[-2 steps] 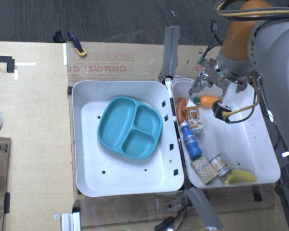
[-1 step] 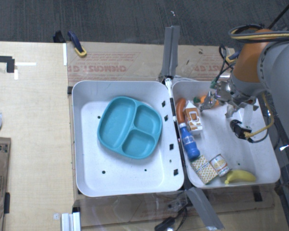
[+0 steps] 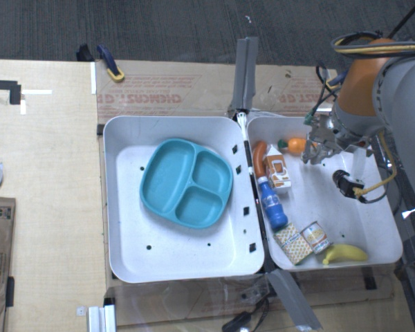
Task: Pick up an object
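The right bin [image 3: 346, 213] holds several small objects. Along its left wall lie a red-orange sausage shape [image 3: 260, 155], a small carton [image 3: 277, 171] and a blue bottle [image 3: 272, 204]. A small orange carrot-like toy [image 3: 294, 144] rests near the back wall. Toward the front sit a cracker-like block [image 3: 290, 243], a small can [image 3: 315, 237] and a yellow banana [image 3: 344, 254]. My gripper [image 3: 316, 151] hangs over the back of this bin, just right of the orange toy. Nothing shows between its fingers.
The left bin [image 3: 124, 254] holds a blue divided plate [image 3: 187, 182]. A grey divider post [image 3: 245, 75] rises between the bins at the back. A black cable [image 3: 353, 185] with a yellow strand loops from the arm over the right bin. Tape roll and clamp lie on the bench at left.
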